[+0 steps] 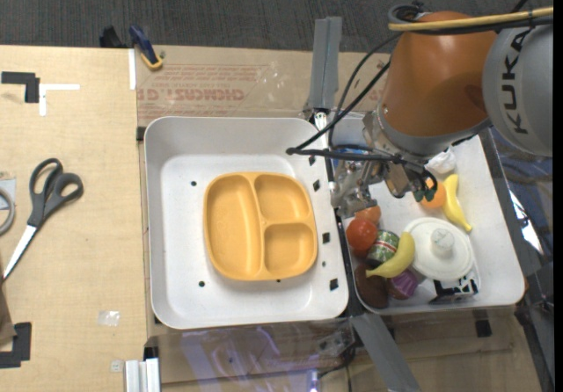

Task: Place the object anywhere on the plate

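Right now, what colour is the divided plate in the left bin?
Yellow-orange, plain; the plate shows clearly in the camera view.

Grey KUKA arm (pixel 519 100) with black lettering on its casing, broad glossy orange band (pixel 435 74) above the wrist; black cables looping around it, metallic claw (pixel 356 188) beneath, tan tube across top

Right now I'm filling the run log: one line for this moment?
gripper: over right bin, fingers unclear | plate: left bin, bare | banana, other toys: right bin

a robotics lab: kuka arm (pixel 440 74) over white bins (pixel 167 232), scissors (pixel 40 197) on a plywood bench (pixel 70 294).
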{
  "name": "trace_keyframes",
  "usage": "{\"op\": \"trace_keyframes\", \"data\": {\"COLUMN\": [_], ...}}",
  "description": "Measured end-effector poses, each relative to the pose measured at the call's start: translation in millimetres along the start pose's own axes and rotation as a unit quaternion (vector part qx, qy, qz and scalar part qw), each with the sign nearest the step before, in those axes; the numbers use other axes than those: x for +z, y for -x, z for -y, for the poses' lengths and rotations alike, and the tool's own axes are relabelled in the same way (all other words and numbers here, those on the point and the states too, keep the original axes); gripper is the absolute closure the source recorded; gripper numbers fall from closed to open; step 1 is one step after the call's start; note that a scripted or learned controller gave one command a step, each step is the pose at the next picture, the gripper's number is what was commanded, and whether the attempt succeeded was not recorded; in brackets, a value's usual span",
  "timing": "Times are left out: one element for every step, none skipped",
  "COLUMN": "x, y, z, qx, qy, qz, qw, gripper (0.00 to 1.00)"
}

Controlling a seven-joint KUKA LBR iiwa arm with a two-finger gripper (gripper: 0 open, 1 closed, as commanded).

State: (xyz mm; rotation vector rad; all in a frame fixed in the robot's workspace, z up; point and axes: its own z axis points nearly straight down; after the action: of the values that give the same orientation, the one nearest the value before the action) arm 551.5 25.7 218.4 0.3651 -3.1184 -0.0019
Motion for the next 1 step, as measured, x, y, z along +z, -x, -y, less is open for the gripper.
{"op": "trace_keyframes", "data": {"x": [-68.7], "y": [-25.8], "z": [-82.1], "qx": [-0.023], "qy": [0.0], "qz": [0.001], "qw": [0.9997], "gripper": [1.0]}}
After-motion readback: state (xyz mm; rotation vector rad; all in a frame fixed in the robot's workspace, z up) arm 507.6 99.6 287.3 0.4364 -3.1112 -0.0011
